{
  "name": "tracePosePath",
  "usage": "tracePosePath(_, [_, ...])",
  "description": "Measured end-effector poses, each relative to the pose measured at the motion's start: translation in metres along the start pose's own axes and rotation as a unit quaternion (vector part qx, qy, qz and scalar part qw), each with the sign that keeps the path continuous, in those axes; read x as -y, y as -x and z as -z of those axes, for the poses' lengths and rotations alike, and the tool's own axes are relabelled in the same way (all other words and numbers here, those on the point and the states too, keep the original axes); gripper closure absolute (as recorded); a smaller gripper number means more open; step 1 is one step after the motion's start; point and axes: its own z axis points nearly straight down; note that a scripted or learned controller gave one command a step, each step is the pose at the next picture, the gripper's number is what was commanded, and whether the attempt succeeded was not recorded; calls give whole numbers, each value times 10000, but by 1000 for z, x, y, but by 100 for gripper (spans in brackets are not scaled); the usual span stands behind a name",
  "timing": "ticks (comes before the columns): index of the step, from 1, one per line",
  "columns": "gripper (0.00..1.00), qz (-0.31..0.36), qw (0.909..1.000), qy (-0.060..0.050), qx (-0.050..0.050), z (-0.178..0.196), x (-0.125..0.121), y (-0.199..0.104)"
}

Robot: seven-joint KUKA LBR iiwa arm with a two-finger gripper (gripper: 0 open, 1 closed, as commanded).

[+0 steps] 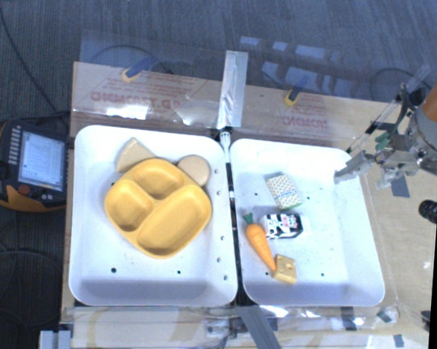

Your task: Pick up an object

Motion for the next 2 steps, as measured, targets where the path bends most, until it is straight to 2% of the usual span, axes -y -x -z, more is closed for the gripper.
tracePosePath(1, [0, 159, 9999, -6, 8, -53, 9, 22])
tracePosePath(2, [0, -1301, 9915, 4, 10, 19, 17, 1])
